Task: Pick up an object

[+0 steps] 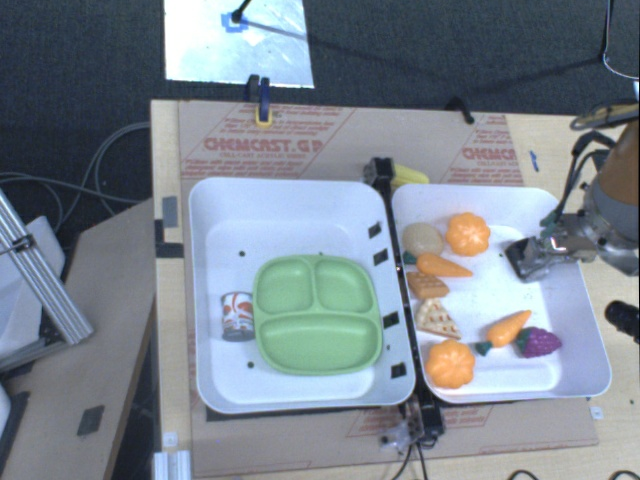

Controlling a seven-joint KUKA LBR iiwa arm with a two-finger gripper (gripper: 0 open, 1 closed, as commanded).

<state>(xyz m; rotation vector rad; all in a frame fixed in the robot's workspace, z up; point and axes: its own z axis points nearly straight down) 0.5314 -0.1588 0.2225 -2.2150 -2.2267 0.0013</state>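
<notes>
The left bin point(210, 268) on the surface point(300, 138) holds a small can point(237, 316) lying just beside a green divided plate point(318, 313). The right bin point(580, 368) holds the toy food: a beige potato-like piece point(422, 238), a carrot point(443, 265), a bread piece point(428, 286), a wedge-shaped slice point(437, 319), a lower orange fruit point(450, 364), an upper orange fruit point(468, 234), a second carrot point(508, 328) and a purple grape cluster point(538, 342). The pincer point(526, 258) sits low over the bare right-hand floor of the right bin, at the end of the arm point(615, 218) entering from the right. The view is too coarse to resolve the jaws, so whether they are apart or together cannot be told; no object is visible between them. Task status: judged not yet achieved, as every object rests on a bin floor. Remaining: close on one object and lift it. The nearest candidates are the upper orange fruit, near the pincer on its left and slightly farther back, and the second carrot, below it toward the front rim.
</notes>
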